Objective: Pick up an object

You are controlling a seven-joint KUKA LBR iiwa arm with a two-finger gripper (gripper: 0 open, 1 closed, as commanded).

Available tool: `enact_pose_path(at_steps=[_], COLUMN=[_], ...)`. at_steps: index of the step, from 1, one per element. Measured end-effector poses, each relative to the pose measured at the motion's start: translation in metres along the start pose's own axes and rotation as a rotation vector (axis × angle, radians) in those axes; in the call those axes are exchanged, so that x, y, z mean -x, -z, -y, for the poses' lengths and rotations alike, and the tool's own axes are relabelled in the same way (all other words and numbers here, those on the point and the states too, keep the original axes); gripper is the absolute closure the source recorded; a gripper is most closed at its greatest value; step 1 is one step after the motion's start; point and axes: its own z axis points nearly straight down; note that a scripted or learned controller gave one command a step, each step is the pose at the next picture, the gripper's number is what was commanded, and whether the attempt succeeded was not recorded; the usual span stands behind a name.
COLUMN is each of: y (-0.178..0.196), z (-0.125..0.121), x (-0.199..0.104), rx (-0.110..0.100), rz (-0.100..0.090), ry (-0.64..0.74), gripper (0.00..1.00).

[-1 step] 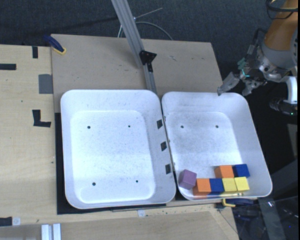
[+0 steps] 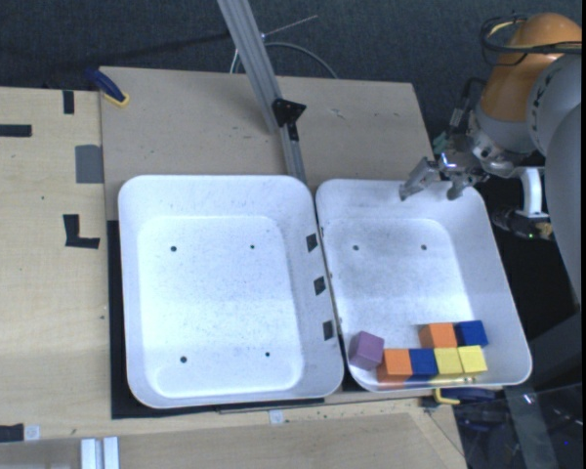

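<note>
Matte square blocks cluster in the speckled white bin.

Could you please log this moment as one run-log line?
phase: approach | two-finger gripper: open, nothing held, over right white bin far rim | coloured blocks: near edge, untouched

white bins hold purple, orange, blue, yellow blocks.

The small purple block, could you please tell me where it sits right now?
The small purple block lies in the right-hand white bin, at its near-left corner, just left of the orange block that starts the row of coloured blocks.
</note>
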Motion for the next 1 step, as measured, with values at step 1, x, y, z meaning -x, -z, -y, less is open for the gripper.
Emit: enact_pose_path(at_steps=[1], y=[-0.0393], z=[-0.0006], x=[-0.0233], rx=[0.001], rz=[0.006], ry=[-0.002], gripper=[0.00])
